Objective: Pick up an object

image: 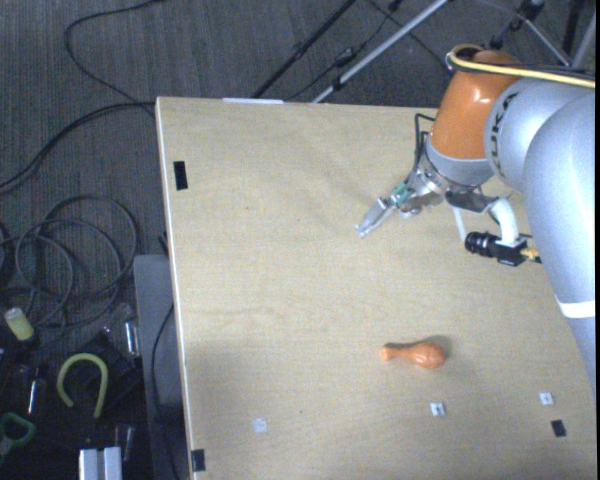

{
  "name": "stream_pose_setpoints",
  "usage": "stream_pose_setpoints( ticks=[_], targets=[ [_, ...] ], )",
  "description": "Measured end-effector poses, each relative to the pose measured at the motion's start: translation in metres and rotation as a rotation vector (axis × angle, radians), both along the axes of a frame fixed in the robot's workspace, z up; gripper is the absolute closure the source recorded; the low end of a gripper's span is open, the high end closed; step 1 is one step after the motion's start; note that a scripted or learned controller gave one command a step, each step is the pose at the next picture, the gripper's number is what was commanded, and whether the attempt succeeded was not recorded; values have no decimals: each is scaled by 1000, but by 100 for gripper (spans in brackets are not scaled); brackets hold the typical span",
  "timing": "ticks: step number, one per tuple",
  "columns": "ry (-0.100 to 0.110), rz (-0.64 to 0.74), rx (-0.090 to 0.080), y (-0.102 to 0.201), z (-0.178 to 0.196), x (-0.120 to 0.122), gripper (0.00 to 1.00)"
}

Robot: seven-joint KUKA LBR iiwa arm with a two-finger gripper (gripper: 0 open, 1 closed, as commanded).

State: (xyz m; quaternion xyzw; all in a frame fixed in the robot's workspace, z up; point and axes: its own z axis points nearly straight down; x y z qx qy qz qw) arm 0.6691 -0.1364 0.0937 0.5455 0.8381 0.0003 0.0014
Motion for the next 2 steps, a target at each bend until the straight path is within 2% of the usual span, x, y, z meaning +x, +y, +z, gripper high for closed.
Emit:
stream_pose_setpoints(
  ticks=[1,2],
  targets=[
    [3,20,-1,24,-10,-1,0],
    [2,19,0,25,-1,-1,100]
  ],
)
